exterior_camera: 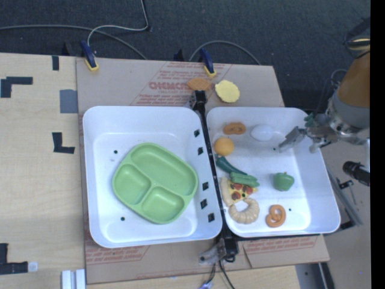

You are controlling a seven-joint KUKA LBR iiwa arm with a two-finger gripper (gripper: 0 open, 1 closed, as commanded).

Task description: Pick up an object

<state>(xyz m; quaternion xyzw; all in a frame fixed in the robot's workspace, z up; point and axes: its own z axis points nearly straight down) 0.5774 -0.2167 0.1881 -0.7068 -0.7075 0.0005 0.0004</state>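
Candidate objects lie in the right bin (319, 185): a white egg-shaped piece (262, 132) at 12 o'clock, a green pepper (283, 181) at 3 o'clock, a pretzel (276, 215) at 5 o'clock. The gripper (301, 138) sits over the bin's 2 o'clock rim, just right of the white piece. Fingers appear parted, nothing between them; contact with the bin cannot be told. The left bin (96, 161) carries a green tray (155, 182).

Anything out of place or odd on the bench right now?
Yes: two pieces lie outside the bins on the cardboard behind them, a yellow piece and an orange-brown piece, near the blue clamp. The other toy food sits inside the right bin, and the green tray lies slightly askew in the left bin.
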